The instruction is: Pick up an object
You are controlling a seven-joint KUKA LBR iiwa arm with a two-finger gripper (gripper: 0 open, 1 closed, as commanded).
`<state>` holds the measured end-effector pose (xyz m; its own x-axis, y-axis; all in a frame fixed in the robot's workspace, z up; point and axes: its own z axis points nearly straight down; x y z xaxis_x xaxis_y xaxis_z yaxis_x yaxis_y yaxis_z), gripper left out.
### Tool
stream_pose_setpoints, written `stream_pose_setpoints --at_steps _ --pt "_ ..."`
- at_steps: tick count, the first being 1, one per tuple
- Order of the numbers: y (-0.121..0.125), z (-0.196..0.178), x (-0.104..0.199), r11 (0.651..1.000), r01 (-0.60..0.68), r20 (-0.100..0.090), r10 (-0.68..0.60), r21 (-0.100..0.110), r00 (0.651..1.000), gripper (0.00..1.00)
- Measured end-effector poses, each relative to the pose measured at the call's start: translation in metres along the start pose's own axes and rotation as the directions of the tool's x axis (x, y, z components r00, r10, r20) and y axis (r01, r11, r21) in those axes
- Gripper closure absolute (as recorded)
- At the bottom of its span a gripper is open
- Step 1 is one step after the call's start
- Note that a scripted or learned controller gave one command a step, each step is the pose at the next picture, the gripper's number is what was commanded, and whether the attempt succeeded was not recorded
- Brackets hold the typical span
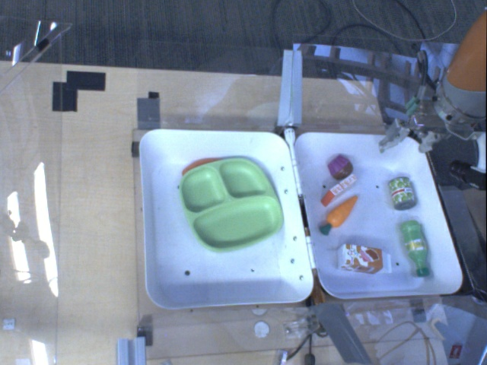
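Camera view: two white bins side by side on the bench. Left bin (163, 280) has a green sectioned tray (230, 203) lying tilted, three compartments facing up. A sliver of something orange-red (199, 162) pokes out from under the tray's far-left edge; can't tell what it is.

Right bin (449, 276) holds the pickable stuff, all loose and apart from the gripper:
- purple block (339, 166) toward the far side, left of centre
- small red-and-white piece (338, 188) just below it, close to touching
- toy carrot (339, 212) right below that, leafy end pointing toward the divider
- small can with a green label (402, 192) on the right side
- green bottle (415, 247) lying down near the right wall, cap toward the near edge
- flat snack packet (364, 258) by the near edge, left of the bottle

Arm comes in at upper right, orange band visible at the frame edge. Gripper (403, 134) sits over the far-right corner of the right bin, above the rim, well apart from the can and the purple block. Fingers look spread apart, nothing between them.
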<state>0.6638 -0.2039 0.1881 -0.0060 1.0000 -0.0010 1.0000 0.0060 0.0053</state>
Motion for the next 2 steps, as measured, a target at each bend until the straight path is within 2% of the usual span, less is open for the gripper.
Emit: stream_pose_setpoints --at_steps 1,2 --pt "-0.028 0.089 0.000 0.987 0.158 0.000 -0.158 0.001 0.987 0.00" --pt "-0.076 0.099 0.000 0.986 0.165 0.002 -0.165 -0.005 0.986 0.00"
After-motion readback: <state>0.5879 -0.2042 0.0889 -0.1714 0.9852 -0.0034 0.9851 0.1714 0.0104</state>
